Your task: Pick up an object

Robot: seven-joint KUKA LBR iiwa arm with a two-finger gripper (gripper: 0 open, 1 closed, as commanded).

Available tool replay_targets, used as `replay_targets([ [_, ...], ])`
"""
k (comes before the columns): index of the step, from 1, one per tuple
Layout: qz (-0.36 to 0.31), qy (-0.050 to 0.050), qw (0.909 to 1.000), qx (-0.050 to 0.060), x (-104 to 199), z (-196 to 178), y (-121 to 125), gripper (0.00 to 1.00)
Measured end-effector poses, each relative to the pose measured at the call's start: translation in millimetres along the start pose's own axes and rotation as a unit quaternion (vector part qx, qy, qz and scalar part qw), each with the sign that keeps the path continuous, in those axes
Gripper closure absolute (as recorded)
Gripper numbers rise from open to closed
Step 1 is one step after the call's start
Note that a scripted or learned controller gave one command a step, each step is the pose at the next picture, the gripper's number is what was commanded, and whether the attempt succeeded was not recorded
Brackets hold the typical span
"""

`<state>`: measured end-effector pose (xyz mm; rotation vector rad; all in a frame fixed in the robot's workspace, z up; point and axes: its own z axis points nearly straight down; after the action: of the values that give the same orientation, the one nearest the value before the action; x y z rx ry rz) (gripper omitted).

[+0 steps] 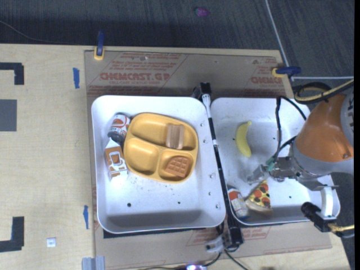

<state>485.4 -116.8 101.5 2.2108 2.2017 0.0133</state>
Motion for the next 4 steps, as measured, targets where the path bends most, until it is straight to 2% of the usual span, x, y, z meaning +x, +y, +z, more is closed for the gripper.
replay_targets([
  [1,0.000,-0.001,1.0000,-0.002,-0.2,-10.0,1.3,1.00],
  [2,-0.003,0.005,0.9999,0.010,92.3,-84.2,-3.9,1.00],
  [3,-0.002,0.005,0.9999,0.011,21.9,-53.9,-5.2,1.00],
  [4,-0.002,0.005,0.9999,0.011,22.2,-53.9,-5.1,0.00],
])
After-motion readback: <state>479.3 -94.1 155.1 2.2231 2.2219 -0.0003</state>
